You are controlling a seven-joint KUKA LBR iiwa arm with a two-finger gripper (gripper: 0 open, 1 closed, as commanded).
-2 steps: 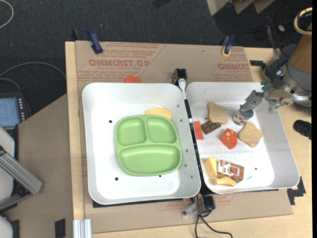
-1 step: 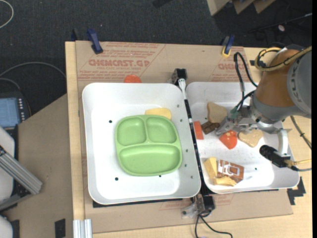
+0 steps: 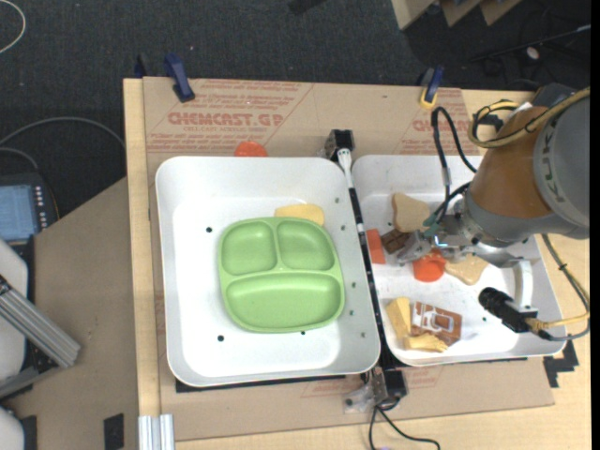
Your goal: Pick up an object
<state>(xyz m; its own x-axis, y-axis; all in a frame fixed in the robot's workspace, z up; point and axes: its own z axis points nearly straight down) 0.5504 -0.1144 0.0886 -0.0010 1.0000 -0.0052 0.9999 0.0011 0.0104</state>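
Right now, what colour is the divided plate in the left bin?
Light green, three compartments; the plate shows clearly in the camera view.

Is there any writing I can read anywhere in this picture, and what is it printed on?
"CHEMCAST. G P", as best it reads, in large red letters on the brown board under the bins; the last letters are unsure.
Smaller red lines above that word and at the board's upper right: too small and blurred to read.
White marks on the brown packet in the right bin: too small to read.
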